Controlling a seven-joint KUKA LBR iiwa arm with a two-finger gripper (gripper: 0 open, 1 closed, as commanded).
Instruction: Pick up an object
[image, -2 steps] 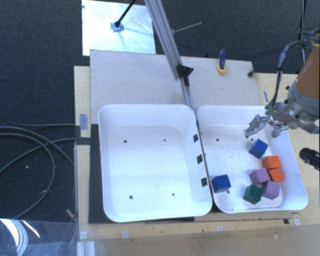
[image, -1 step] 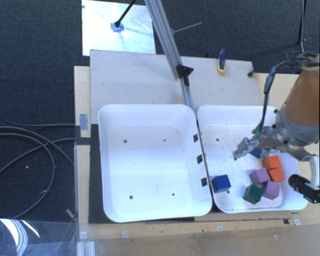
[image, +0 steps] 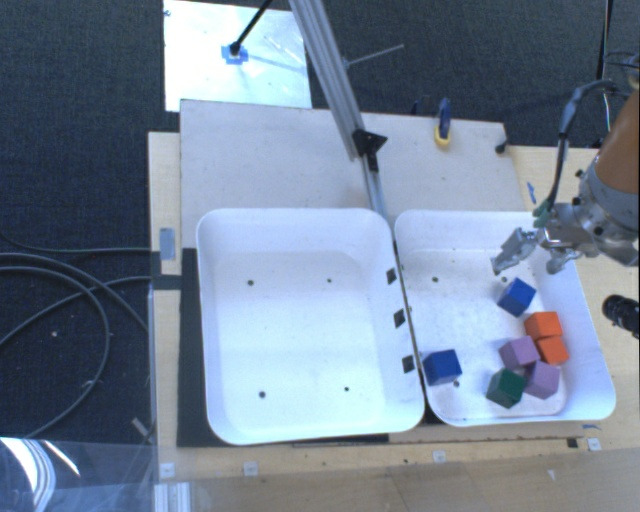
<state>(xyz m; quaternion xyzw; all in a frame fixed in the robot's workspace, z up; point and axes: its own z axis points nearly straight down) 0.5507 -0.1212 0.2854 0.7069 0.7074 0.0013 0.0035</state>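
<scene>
A pale wooden bench (image: 300, 480) sits on dark blue carpet (image: 80, 120). Black cables (image: 60, 290) loop across the carpet at nine o'clock. A speckled white board (image: 270, 155) covers the bench top toward twelve o'clock, with a yellow clamp (image: 442, 130) on its far edge. A grey metal pole (image: 335, 80) slants in from twelve o'clock. Clear plastic sheeting (image: 70, 475) lies at seven o'clock.
</scene>
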